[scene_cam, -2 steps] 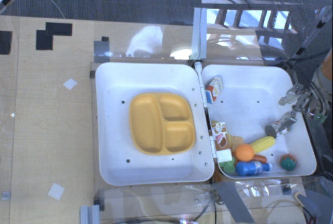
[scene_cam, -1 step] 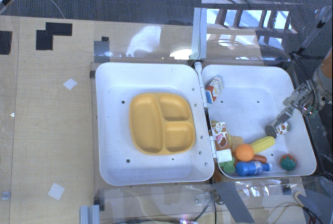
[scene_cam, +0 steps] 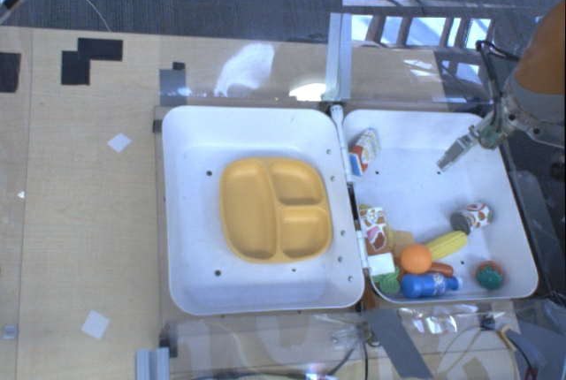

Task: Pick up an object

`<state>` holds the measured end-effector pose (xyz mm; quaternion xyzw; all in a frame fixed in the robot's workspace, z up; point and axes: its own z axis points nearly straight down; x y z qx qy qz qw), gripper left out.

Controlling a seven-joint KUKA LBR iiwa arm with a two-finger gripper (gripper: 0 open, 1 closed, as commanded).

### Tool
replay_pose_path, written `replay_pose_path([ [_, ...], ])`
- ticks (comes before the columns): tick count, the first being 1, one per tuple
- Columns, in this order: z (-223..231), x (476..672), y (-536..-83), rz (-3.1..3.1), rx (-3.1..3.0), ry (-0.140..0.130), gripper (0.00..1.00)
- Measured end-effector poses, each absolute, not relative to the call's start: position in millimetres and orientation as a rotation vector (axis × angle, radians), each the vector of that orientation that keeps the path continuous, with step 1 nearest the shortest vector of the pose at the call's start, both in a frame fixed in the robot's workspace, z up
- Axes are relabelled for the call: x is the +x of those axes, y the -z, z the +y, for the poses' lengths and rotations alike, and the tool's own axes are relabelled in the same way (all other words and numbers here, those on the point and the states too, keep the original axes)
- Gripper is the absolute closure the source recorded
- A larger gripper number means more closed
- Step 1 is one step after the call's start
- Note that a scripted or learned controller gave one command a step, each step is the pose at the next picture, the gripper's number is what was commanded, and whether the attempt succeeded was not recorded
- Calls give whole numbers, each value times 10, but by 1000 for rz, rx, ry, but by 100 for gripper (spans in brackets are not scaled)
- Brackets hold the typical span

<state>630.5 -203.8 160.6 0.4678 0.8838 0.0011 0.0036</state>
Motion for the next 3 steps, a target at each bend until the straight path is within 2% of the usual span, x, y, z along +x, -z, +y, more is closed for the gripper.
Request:
replay_pose_path([
  [1, -2058, 5718, -1707, 2526, 1858, -4, 0],
  [2, -2056, 5371, -1337, 2090, 2342, -2, 0],
  [3, -1538, 5807, -883, 1718, 2623, -12, 0],
])
